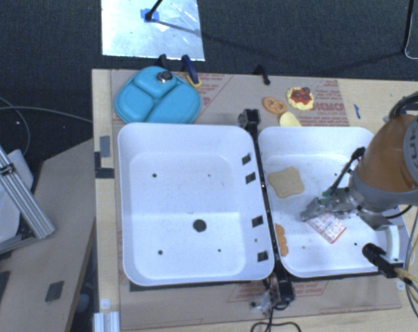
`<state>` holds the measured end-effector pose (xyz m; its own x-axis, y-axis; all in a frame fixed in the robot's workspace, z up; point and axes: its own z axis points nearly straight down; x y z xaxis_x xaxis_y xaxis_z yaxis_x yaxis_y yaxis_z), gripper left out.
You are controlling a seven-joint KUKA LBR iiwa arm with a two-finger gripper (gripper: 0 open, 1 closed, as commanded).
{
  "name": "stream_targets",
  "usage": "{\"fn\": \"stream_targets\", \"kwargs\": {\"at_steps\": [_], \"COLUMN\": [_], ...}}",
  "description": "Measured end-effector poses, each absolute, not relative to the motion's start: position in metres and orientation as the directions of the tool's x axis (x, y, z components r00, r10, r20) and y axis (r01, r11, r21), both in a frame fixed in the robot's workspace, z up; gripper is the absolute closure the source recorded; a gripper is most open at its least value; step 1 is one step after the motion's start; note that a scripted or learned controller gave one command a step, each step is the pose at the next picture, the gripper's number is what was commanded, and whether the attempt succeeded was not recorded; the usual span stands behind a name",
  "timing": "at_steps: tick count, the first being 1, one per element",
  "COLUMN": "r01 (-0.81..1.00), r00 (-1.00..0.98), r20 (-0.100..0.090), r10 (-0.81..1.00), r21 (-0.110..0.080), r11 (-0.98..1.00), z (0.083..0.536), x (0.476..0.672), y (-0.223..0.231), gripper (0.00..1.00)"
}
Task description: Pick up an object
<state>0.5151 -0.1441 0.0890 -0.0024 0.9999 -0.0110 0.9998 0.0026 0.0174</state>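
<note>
**Gripper low over packet in right bin**

The gripper (318, 209) sat low in the right bin (313, 151), reaching in from the right. Its fingers were a grey blur at the tip; could not tell how they stood or whether anything was between them. Most of the wrist was covered by the orange band (392, 159) and grey arm body.

Just right of and below the tip lay a small packet (329, 228), white with a red-pink pattern, flat on the bin floor, tilted. Its upper left edge was overlapped by the gripper; contact unclear. Print too small to read.

Up and left of the gripper, a tan bread slice (286, 182) lay flat, apart from the tip. Lower left, a small orange-brown item (281, 239) sat against the bin's left wall, partly cut off by the rim.

Further left, the left bin (188, 144) was well apart. Beyond the bins, far up: a yellow piece (290, 120), a pretzel-like piece (273, 105), a small pizza toy (300, 97), and a blue divided plate (158, 97).
</note>
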Motion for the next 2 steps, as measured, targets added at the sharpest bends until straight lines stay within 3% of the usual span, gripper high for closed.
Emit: {"fn": "stream_targets", "kwargs": {"at_steps": [1, 2], "r01": [1.000, 1.000], "r00": [-0.007, -0.003], "r20": [0.003, -0.004], "r10": [1.000, 1.000], "r21": [0.010, 0.006], "r11": [0.007, 0.003], "z": [0.088, 0.088], "x": [0.526, 0.577], "y": [-0.202, -0.208], "gripper": [0.00, 0.00]}}
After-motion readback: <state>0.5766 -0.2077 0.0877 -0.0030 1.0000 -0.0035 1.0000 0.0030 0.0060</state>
